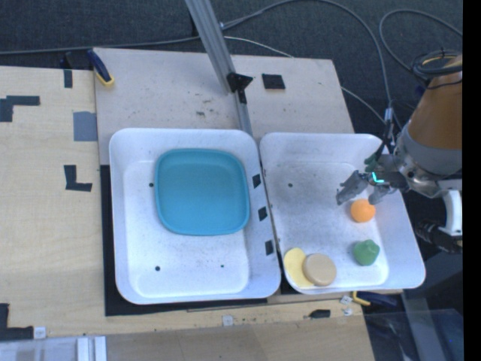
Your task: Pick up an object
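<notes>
- Nearest the camera, at the bottom edge of the right bin (316, 145), a tan round disc (321, 269) lies partly on top of a pale yellow piece (294, 265) at the bin's lower left corner.
- Just to the right of those two, a small green lump (366, 252) sits on the bin floor, apart from them.
- Above the green lump, an orange ball (362, 211) rests on the bin floor near the right wall.
- Reaching in from the right, the grey arm (432, 126) with its orange band ends in the gripper (362, 189), which hangs directly over the orange ball.
- Its two fingers are spread apart, one pointing left of the ball and one just above it, and nothing is clamped between them; whether a fingertip touches the ball cannot be told.
- Across the divide, the left bin (124, 201) holds a blue square plate (201, 190) with rounded corners, lying flat in the upper middle of the bin.
- Both bins stand side by side on a pale board (165, 89) speckled with dark marks.
- Behind the bins, a grey metal bar (214, 40) slants down from the top edge to the gap between the two bins.
- Left of the board, a wooden bench top (37, 239) carries several dark tape marks.
- Black cables (361, 28) loop over the dark floor at the upper right.
</notes>
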{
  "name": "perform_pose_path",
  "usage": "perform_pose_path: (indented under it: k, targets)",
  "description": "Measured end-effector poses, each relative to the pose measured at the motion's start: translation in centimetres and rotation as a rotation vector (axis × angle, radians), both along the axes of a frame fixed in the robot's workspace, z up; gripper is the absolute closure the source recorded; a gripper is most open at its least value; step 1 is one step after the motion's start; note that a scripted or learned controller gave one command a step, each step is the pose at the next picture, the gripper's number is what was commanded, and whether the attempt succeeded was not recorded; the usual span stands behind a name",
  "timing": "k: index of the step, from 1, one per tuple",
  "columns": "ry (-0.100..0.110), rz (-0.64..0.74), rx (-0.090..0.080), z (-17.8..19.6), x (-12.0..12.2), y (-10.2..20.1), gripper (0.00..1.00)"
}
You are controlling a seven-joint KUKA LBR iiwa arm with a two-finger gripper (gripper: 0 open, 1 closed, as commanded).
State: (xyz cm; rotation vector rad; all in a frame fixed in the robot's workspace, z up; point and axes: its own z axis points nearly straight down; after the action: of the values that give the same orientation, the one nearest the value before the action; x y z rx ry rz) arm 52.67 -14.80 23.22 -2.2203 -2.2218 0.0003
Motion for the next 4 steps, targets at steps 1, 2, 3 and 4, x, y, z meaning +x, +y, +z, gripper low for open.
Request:
perform_pose_path:
  k: [1,2,3,4]
  targets:
    - [0.0,0.0,0.0,0.0,0.0,0.0,0.0]
    - [0.005,0.0,0.001,-6.1,-0.2,0.6,0.0]
    - [0.004,-0.001,0.0,-10.8,-0.8,0.0,0.0]
    - [-0.001,0.0,-0.001,-14.4,-0.8,0.0,0.0]
